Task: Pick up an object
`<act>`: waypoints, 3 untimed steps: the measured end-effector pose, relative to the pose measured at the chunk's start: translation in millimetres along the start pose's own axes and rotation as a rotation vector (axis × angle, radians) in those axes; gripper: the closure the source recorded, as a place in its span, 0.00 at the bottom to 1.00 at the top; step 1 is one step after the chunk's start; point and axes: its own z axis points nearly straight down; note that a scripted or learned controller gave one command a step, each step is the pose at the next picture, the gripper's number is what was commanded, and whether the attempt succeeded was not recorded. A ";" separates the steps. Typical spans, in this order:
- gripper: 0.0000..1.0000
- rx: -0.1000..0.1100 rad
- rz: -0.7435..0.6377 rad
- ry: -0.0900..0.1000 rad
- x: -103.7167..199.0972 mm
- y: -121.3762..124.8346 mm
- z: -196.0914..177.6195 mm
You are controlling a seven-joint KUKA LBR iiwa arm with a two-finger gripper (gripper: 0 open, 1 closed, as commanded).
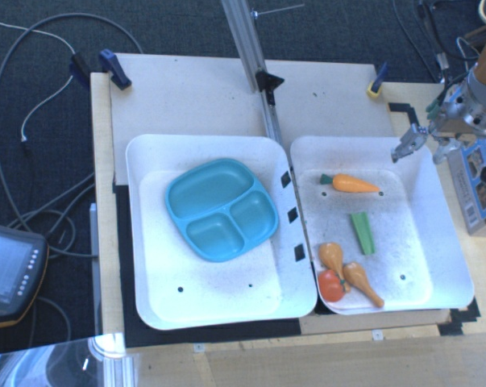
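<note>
**Carrot lies alone near far wall of right bin**

Carrot (354,185), orange with a green tip, rests on the floor of the right bin (436,240), apart from a green stick (361,233) toward the middle. Two tan drumstick shapes (349,272) and a red tomato (330,285) crowd the near-left corner, touching one another. The gripper (423,145) hangs over the bin's far-right rim, fingers spread, nothing between them. Open floor runs along the bin's right side. In the left bin (154,216) sits a blue divided plate (222,209). Both bins rest on a pale bench (186,95) above dark carpet strewn with cables (33,103).
</note>
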 end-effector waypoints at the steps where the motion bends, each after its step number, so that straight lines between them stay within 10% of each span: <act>1: 0.00 0.000 0.000 0.000 0.0 0.0 0.0; 3: 0.00 0.007 0.002 0.002 0.0 4.4 112.2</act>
